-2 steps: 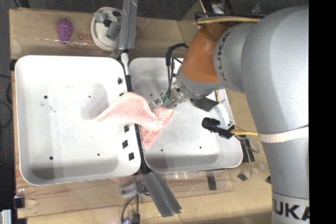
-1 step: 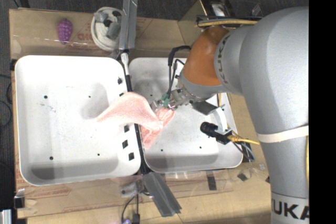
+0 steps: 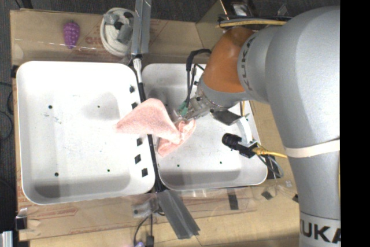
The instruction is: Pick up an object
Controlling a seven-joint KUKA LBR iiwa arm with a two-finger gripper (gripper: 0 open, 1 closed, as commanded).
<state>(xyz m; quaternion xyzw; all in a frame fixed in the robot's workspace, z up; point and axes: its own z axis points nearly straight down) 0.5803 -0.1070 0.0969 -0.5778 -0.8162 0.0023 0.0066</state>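
Grey metal dominates the right side, where the arm (image 3: 306,89) reaches in, its broad body running down the edge and an orange band (image 3: 226,69) curving above the wrist. Below the arm lies the bench (image 3: 46,26), a brown surface carrying two shallow white bins set side by side. Of these, the left bin (image 3: 34,142) is the wider in view, its floor bare apart from a few small dark dots. Much of the right bin (image 3: 196,173) is partly covered by the arm, and its near rim and floor show below the wrist.

Draped across the divider between the two bins is a pink cloth (image 3: 151,123), one flap spread over the right edge of the left bin, the other bunched and hanging into the right bin. The gripper (image 3: 186,115) sits low in the right bin, right at the bunched end of the cloth and touching it. Whether the claw is apart, together or clamped on the fabric cannot be told from this angle.

Behind the bins, a white coil of cable (image 3: 115,32) rests on the bench next to a grey upright bracket (image 3: 140,23). Further left lies a small purple object (image 3: 71,33), well apart from both bins.
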